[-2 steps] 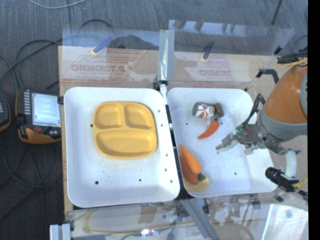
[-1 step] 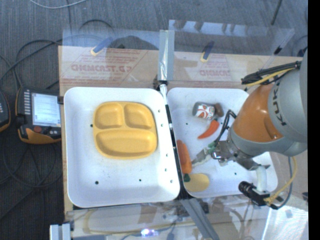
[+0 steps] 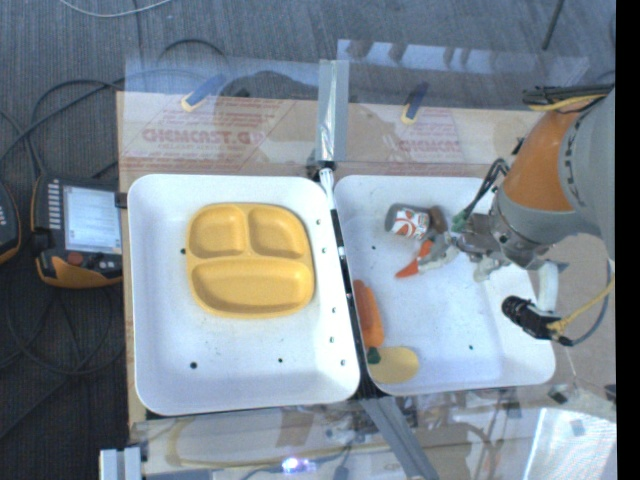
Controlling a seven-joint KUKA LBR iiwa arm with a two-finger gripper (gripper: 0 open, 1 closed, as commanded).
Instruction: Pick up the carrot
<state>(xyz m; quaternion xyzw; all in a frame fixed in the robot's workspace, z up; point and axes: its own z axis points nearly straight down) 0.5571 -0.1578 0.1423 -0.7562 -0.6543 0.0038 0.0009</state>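
The carrot (image 3: pixel 369 313) is a plump orange piece with a green stub at its near end. It lies along the left wall of the right bin (image 3: pixel 470 363), long axis running near-to-far, just above a pale yellow piece (image 3: pixel 397 364). The gripper (image 3: pixel 432 249) pinches a smaller orange-red item (image 3: pixel 410 266) (not the carrot).

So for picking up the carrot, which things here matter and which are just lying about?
For the job:
carrot, against the right bin's left wall
gripper
right bin

Lying about:
yellow tray in the left bin
can
small orange piece by the gripper
yellow piece
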